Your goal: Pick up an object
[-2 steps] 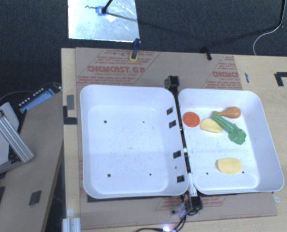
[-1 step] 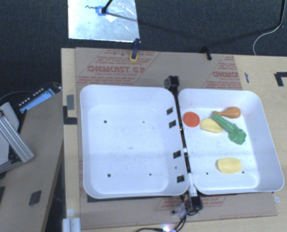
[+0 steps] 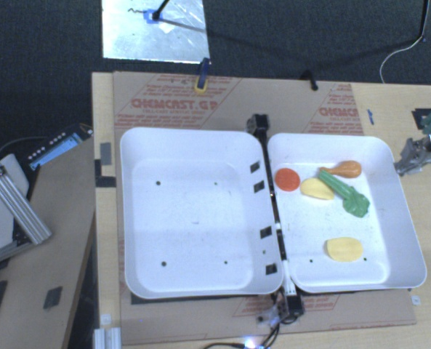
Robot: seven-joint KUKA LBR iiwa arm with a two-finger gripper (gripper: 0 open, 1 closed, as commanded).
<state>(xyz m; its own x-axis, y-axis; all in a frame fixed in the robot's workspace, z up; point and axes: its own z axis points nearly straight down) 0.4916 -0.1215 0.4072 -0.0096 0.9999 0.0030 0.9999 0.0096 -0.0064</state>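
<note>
At three o'clock my claw (image 3: pixel 424 151), fingers unreadable, hangs beyond the right bin (image 3: pixel 411 264); clustered toys (image 3: pixel 331 184) risk a botched, two-object pinch.

Two bins sit side by side on the desk (image 3: pixel 99 217). The right bin (image 3: pixel 397 209) holds a round disc (image 3: pixel 287 179), a drumstick (image 3: pixel 343 169), a leafy toy (image 3: pixel 346 193) and two flat pieces (image 3: pixel 316 189) (image 3: pixel 344 249). The gripper (image 3: pixel 419 155) hangs just right of it.

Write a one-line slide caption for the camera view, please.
Five toy food items lie in the right bin; the tool waits beyond its right rim.
</note>
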